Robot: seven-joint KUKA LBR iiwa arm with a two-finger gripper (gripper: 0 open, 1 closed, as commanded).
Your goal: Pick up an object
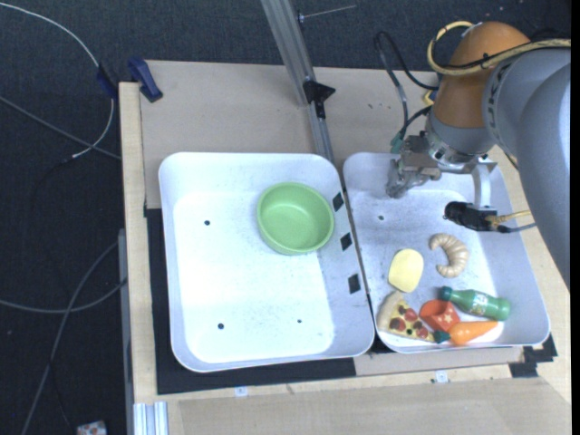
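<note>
Tabletop (236,98) comes first, big and tan, and it carries two white bins side by side. You see the left bin (227,324) with a green bowl (294,217) sitting near its top right corner. The right bin (381,234) has all the small toys, and they sit bunched at its near end. The grey arm (535,107) with its orange band reaches in from the right, over the far end of that bin.

Now the little things. You have a green bottle (476,304), a curled tan piece like a croissant (450,253), a yellow lump like a lemon (406,269), a pizza slice (404,319), something red (438,314) and a carrot (471,331). Any of these could be the one to pick up.

The end effector (400,184) hangs over bare white floor at the far end of the right bin, well apart from the toys. I cannot tell if it is wide or narrow, and you see no toy on it.

So I think the job is hardly begun. All the toys lie in the bin. The arm must go to one, grab it and lift it.
</note>
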